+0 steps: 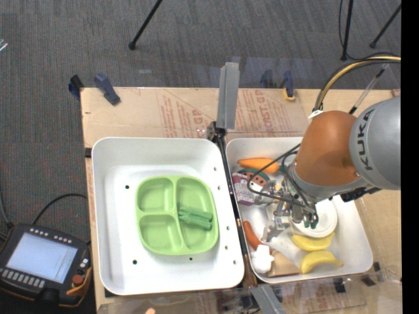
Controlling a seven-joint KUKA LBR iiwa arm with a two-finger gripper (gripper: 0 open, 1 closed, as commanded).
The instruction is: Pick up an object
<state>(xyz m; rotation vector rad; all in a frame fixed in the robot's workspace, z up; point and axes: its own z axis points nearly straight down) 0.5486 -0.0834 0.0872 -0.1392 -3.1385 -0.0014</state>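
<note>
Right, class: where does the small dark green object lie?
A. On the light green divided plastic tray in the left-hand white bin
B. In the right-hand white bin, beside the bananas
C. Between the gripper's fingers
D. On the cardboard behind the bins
A: the small dark green object rests on the light green divided plastic tray, inside the left-hand white bin.

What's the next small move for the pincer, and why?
Probably lower a little onto the clutter beneath. The pincer hangs over the right bin with nothing visibly between its fingers; the bananas and white plate lie close beside it.
</note>
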